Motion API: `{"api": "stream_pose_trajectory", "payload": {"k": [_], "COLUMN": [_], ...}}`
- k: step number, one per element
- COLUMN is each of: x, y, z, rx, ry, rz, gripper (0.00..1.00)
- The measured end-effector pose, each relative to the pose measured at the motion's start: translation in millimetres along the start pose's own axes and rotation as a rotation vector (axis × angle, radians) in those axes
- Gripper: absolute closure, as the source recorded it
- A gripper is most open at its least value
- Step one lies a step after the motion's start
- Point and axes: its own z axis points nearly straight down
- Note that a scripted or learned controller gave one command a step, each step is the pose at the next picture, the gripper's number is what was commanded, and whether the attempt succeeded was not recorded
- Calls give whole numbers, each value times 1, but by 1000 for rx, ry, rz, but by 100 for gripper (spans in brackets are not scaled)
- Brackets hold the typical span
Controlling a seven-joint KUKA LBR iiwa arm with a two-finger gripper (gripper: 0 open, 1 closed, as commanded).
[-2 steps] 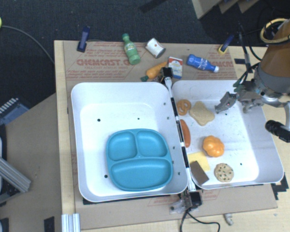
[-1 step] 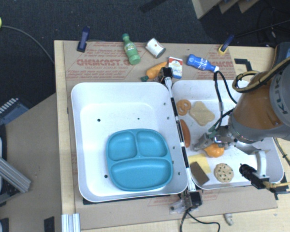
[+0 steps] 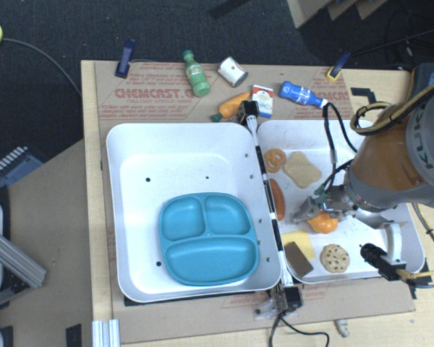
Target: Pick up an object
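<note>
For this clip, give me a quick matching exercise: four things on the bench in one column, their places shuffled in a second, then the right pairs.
Things:
1. blue divided plate
2. cookie
3. green bottle
4. orange fruit

Places:
A. on the bench board beyond the bins
B. in the left bin
C. in the right bin, at the claw
D. near the right bin's front edge

Pairs: 1-B, 2-D, 3-A, 4-C
</note>
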Motion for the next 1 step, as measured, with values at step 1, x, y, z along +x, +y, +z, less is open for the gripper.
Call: {"api": "stream_pose_trajectory", "payload": {"k": [1], "x": [72], "y": [35], "z": [-91], "rx": [-1], "ry": [2], "rz": [-4], "gripper": [100]}}
